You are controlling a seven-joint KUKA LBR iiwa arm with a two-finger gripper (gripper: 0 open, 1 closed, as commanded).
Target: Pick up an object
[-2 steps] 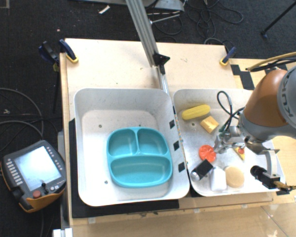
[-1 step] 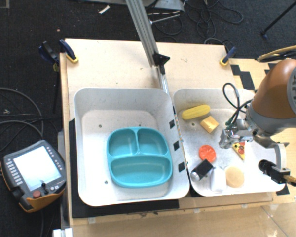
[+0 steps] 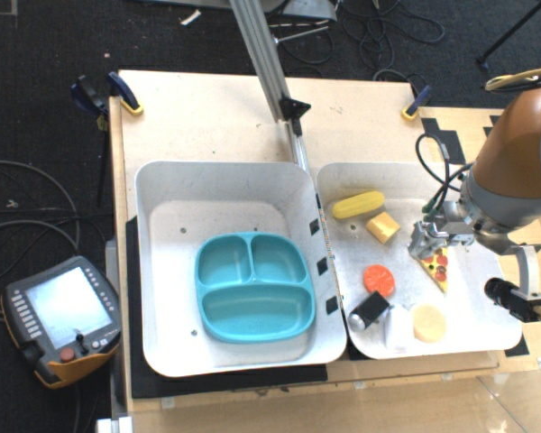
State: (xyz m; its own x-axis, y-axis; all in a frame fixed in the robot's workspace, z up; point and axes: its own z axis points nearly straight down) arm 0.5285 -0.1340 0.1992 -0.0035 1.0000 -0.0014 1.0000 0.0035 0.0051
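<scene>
The right bin (image 3: pixel 487 336) holds several toy foods. A yellow corn cob (image 3: pixel 358 205) lies at the back, with a yellow cheese wedge (image 3: pixel 383 227) just in front of it. Further forward are a red tomato (image 3: pixel 379 280), a black block (image 3: pixel 370 310) and a pale yellow round piece (image 3: pixel 429 323). A pizza slice (image 3: pixel 438 268) lies at mid right. My gripper (image 3: pixel 426 242) hangs low over the bin, right at the pizza slice's back end, and covers part of it. The arm's grey and orange wrist rises behind it to the right.
The left bin (image 3: pixel 162 197) holds a teal divided plate (image 3: pixel 252 287). A slanted metal pole (image 3: pixel 263 48) crosses above the seam between the bins. A teach pendant (image 3: pixel 59 318) lies on the floor at left.
</scene>
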